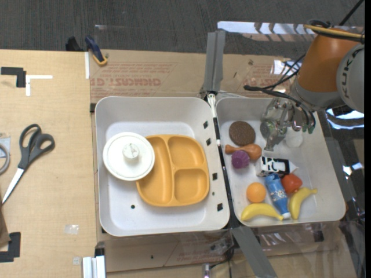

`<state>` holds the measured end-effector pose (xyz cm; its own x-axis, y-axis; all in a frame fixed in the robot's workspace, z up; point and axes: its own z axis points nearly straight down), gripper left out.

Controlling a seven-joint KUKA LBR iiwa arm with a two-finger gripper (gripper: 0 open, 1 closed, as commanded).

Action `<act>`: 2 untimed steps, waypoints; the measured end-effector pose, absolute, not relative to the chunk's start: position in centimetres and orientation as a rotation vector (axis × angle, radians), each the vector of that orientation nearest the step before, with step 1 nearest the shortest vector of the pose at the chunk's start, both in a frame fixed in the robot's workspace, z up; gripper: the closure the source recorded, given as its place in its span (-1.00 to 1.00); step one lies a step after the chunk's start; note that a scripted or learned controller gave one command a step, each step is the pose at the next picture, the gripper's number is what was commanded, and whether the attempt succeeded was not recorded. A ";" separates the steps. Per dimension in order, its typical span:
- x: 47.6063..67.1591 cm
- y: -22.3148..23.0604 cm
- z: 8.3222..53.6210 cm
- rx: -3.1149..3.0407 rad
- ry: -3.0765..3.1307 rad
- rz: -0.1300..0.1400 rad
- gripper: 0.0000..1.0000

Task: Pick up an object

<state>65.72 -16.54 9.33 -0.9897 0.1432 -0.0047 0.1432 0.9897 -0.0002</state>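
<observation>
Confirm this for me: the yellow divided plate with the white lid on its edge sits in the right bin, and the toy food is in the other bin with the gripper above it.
One thing is wrong: the camera view shows the yellow divided plate and white lid in the left bin, not the right. The toy food, such as the bananas, does lie in the other bin, with the gripper above it.

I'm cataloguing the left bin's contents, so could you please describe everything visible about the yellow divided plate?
The yellow divided plate looks like smooth, matte plastic, with rounded corners and three compartments: one long section beside two smaller ones. It lies flat and slightly rotated on the floor of the left bin. A round white lid with a small central knob overlaps its left edge. Its visible compartments hold nothing.
</observation>
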 end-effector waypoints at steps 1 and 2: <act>56.8 -15.5 9.3 0.253 3.128 -0.001 -1.00; 62.9 -13.2 9.4 0.636 3.071 -0.001 -1.00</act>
